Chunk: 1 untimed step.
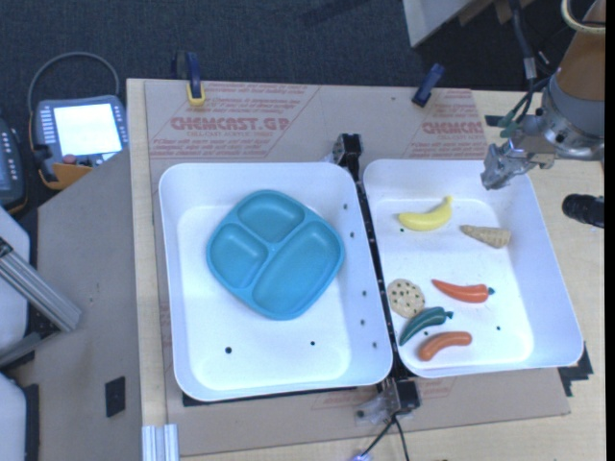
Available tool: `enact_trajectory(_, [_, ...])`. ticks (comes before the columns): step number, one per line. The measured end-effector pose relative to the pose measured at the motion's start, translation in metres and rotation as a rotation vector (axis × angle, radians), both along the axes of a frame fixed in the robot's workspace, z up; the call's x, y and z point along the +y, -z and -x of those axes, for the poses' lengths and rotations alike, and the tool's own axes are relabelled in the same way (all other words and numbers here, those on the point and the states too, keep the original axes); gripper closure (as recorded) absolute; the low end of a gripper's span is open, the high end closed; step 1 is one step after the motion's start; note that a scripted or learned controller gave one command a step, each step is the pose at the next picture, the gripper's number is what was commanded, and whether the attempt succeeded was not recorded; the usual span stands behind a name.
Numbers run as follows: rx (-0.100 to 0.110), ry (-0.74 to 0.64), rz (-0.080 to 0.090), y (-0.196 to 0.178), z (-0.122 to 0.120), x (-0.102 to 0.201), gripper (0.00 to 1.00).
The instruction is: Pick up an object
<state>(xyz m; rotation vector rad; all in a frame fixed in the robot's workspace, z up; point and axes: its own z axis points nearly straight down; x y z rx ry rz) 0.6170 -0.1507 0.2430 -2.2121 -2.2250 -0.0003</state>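
A: Camera view first. You see the gripper (499,169) at the upper right corner of the right bin (550,286), hanging over its rim.

B: Open or closed?

A: You cannot tell from this angle, and nothing shows between its tips.

B: And the objects?

A: All in the right bin: banana (426,216), cone (484,235), red pepper (461,291), cookie (406,297), green pepper (424,323), sausage (444,345). The left bin (187,286) holds a blue divided plate (276,254).

Grey arm (577,113), orange band, dark cables, metallic gripper (500,169)
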Motion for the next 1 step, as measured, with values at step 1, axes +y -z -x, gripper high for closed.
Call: enact_trajectory(1, [-0.001, 0.000, 0.000, -0.0073, 0.0107, 0.0531, 1.00])
